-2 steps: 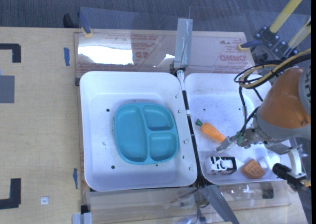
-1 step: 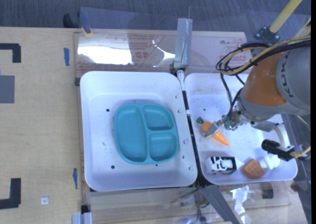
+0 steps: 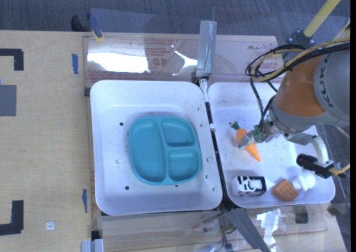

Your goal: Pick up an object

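In the right bin (image 3: 222, 106) my gripper (image 3: 258, 134) hangs low at the end of the grey arm with its orange band (image 3: 297, 92). Just left of it lies a small orange carrot with a green top (image 3: 240, 133). A second orange carrot piece (image 3: 253, 151) rests directly below the gripper tip. The gripper sits close against both; whether it touches either is not clear. Nearer the front of this bin lie a black-and-white toy (image 3: 250, 185), a tan waffle-like piece (image 3: 285, 190) and a white object (image 3: 307, 181).
The left bin (image 3: 105, 106) holds a teal divided plate (image 3: 164, 149). A divider ridge (image 3: 212, 139) separates the bins. A black fitting (image 3: 314, 164) sticks out below the arm over the right bin's right side. Yellow and black cables (image 3: 267, 62) loop above the wrist.
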Available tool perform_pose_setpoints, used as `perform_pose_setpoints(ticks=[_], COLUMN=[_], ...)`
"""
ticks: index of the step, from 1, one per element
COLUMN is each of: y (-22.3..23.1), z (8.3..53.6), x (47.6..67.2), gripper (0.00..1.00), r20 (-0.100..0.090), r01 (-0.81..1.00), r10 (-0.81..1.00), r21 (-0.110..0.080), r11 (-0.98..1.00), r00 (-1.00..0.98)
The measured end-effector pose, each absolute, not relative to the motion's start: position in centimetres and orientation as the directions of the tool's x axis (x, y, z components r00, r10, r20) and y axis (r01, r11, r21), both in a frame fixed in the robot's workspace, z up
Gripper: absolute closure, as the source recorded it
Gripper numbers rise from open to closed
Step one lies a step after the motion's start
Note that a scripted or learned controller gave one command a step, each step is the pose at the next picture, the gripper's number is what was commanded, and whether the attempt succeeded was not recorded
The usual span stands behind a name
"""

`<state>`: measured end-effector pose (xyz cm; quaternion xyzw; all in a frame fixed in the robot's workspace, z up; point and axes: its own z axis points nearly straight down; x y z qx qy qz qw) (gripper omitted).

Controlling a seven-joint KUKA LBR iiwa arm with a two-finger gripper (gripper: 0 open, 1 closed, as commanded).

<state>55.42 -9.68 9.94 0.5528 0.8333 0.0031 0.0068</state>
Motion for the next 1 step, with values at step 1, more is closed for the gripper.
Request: perform_pose_setpoints(ticks=[1], y=[-2.29], z=[20.17], x=[58.96], gripper=[1.00], r20=[-0.002], r01=[0.909], r10=[0.909], r21=[0.009], r11=[0.416], r00=[-0.416])
